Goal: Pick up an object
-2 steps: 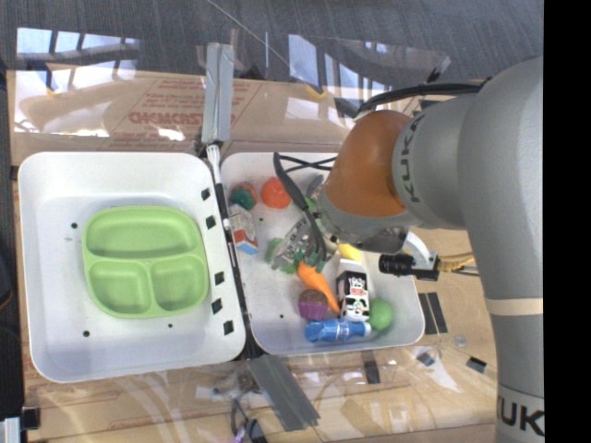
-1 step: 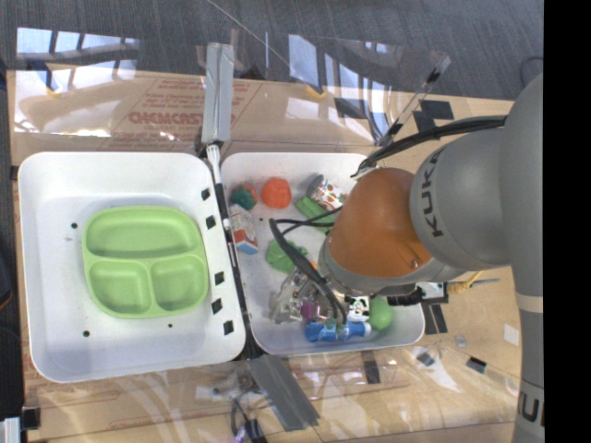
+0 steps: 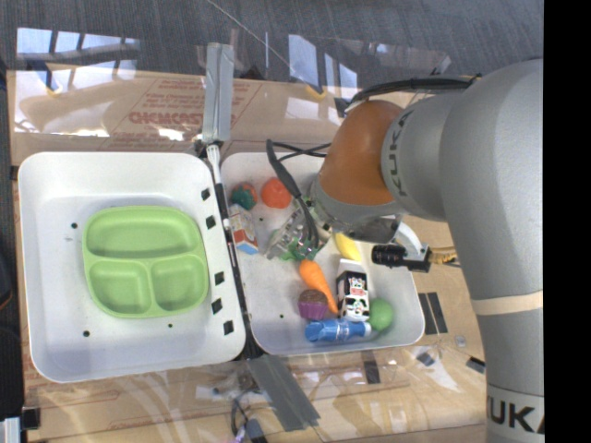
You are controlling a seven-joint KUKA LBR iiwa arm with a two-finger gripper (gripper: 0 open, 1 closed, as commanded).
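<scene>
Currently the arm reaches into the right bin from the right, and the jaws sit low over the middle of that bin, near a small green-and-white item whose identity cannot be resolved. Whether the jaws are apart or together cannot be told; the wrist housing hides them.

Candidate objects all lie in the right bin:
- an orange carrot just below the jaws;
- a yellow piece partly under the wrist;
- a black-and-white carton beside a green ball;
- a purple item touching a blue bottle along the near wall;
- an orange-red ball and a teal item near the far wall.

The left bin carries a green divided tray.

Recommended procedure, as a judgement: select the object nearest the jaws that stands apart from its neighbours. The carrot appears suitable; align the jaws across its narrow axis, descend vertically and close only at body height. Avoid the clustered items at the near wall, where one finger may land on a neighbour and deflect the grasp. Confirm retention during the lift.
</scene>
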